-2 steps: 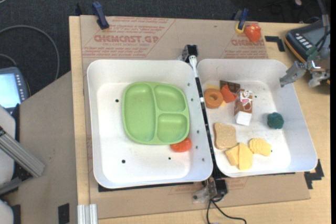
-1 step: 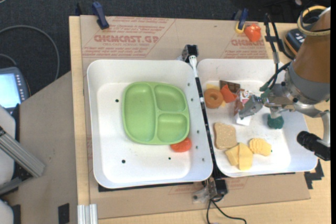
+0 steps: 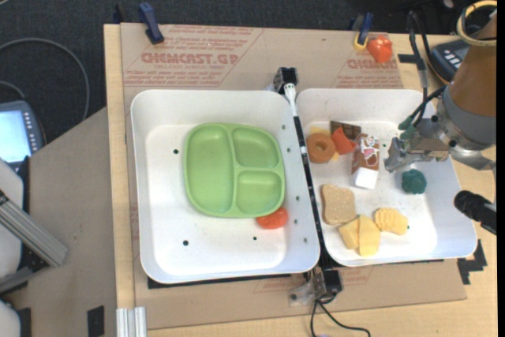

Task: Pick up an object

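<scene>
My gripper (image 3: 395, 157) hangs over the right bin (image 3: 442, 242), near its right side. Just left of it lies a brown and white carton (image 3: 365, 160). A dark green lump (image 3: 413, 182) rests just below and to the right of the gripper. Farther left in that bin are a tan donut (image 3: 321, 147), a red-orange piece (image 3: 344, 141) and a dark brown block (image 3: 346, 128). Toward the front lie a bread slice (image 3: 339, 204), yellow cheese wedges (image 3: 359, 236) and a ridged yellow piece (image 3: 390, 220). I see nothing held by the gripper.
The left bin (image 3: 158, 225) holds a green divided plate (image 3: 233, 169) with a red tomato (image 3: 272, 219) at its front edge. An orange clamp (image 3: 379, 48) and a blue clamp (image 3: 150, 21) sit at the board's back edge. Cables run past the arm on the right.
</scene>
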